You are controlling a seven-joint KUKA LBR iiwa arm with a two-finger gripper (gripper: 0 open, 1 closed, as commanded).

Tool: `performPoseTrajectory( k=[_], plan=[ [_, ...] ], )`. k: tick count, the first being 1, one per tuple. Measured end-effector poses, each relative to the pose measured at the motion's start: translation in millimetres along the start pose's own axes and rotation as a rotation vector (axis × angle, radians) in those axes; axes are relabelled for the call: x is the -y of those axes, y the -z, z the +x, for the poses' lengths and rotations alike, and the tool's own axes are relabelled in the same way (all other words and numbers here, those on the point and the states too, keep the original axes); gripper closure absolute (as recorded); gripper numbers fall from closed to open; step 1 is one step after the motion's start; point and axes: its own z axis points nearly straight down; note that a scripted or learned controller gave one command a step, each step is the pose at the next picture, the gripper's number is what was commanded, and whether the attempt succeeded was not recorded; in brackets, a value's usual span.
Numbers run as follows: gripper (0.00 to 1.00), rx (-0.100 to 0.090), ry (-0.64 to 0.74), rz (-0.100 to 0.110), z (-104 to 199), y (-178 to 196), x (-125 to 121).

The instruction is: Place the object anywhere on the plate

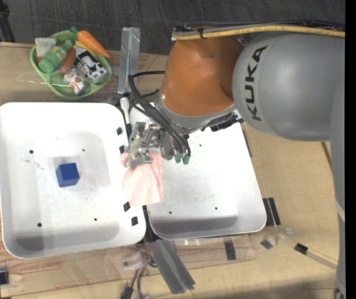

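The gripper (142, 149) was clamped on a pink cloth (143, 180), which hung just below it over the seam between the bins. Right of it lay the right bin (228, 192). Well to its left, a blue cube (68, 174) sat in the left bin (16, 136). Farther up-left stood a green bowl (53, 86) of toys.

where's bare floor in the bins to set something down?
Left bin: free all around the blue cube. Right bin: bare floor right of the pink cloth, down to the near rim. Crowded at the divider, where the gripper meets the cloth.
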Motion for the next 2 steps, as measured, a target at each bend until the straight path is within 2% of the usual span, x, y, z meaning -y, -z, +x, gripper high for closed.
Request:
performPoseTrajectory(
  k=[1, 2],
  plan=[
    [1.0, 0.0, 0.003, 0.0, 9.0, -1.1, -51.5],
    [0.0, 0.001, 0.002, 0.0, 8.9, -0.7, -51.2]
  ],
)
